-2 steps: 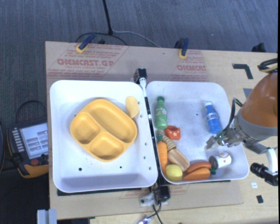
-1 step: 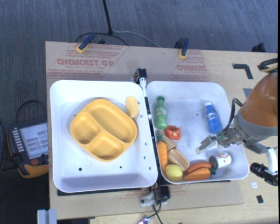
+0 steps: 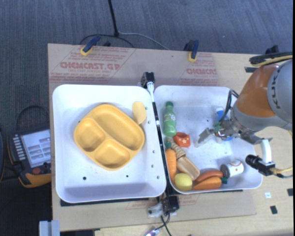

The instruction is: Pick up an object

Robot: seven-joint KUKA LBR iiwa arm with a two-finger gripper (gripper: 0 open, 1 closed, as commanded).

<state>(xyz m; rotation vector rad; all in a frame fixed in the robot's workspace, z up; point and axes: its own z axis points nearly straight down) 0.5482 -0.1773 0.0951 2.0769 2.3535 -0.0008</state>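
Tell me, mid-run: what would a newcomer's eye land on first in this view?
Probably the yellow divided tray filling much of the left bin. Next, the toy food crowded along the right bin's left and near sides, including a green bottle and a carrot. Then the gripper low over that bin's middle.

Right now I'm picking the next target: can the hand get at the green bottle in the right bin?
Probably yes. The green bottle lies along the right bin's left wall, its top side open. The hand hangs over bare floor to its right; only the wall and the tomato crowd it.
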